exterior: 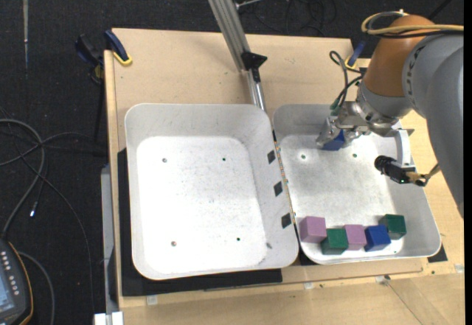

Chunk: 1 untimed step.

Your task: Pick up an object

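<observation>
Gripper (pixel 333 136) w/ blue block (pixel 335 142) (right bin (pixel 417 202))

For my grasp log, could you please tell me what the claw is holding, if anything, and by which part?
It cannot be told for certain. A blue object sits at the tip of the claw in the right bin, but the contact point is hidden.

We count two white bins on the surface (pixel 184 69): the left bin (pixel 147 132) mid-frame and the right bin (pixel 420 220) right of centre. Five blocks sit in a row at the lower right: two light purple blocks (pixel 313 228) (pixel 355 236), two green blocks (pixel 335 240) (pixel 395 225), one blue block (pixel 377 236). One more small blue object (pixel 335 142) at the gripper (pixel 333 135), upper right; we can't tell what kind. One arm (pixel 413 65). One clamp (pixel 118 49) at upper left.
</observation>
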Motion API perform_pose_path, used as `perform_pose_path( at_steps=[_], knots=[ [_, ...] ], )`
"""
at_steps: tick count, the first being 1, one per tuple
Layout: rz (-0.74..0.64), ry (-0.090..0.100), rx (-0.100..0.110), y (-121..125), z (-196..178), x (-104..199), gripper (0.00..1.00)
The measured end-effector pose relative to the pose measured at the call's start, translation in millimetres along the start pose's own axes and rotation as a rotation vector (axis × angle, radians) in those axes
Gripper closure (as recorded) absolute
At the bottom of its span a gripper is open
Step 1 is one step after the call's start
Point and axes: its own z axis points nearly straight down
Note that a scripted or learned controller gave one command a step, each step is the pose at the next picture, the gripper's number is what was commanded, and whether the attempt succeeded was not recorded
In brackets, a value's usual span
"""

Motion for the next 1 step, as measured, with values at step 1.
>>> perform_pose_path(
  at_steps=[1],
  knots=[
    [-0.005, 0.005, -0.001, -53.5, -94.5, 89.7, 1.00]
  ],
)
